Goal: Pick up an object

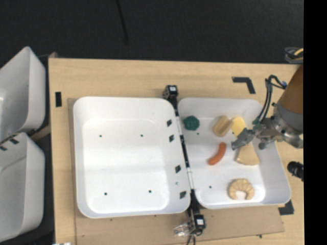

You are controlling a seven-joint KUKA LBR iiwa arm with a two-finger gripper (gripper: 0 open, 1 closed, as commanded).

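Note:
The right bin (pixel 271 188) holds several toy foods. A green round piece (pixel 191 122) lies at its far left, with a tan roll (pixel 221 125) and a yellow piece (pixel 238 124) side by side to its right. An orange-red sausage (pixel 217 153) lies in the middle, a beige slice (pixel 248 158) to its right, and a croissant (pixel 241 189) near the front. My gripper (pixel 251 142) hangs open over the bin's right part, just above the beige slice and below the yellow piece. Nothing sits between its fingers.
The left bin (pixel 82 152) stands beside the right one, and a ridge with black clips (pixel 180 152) divides them. The wooden bench (pixel 127 75) surrounds both. The arm's orange band (pixel 295 93) and cables (pixel 266 103) rise at the right edge.

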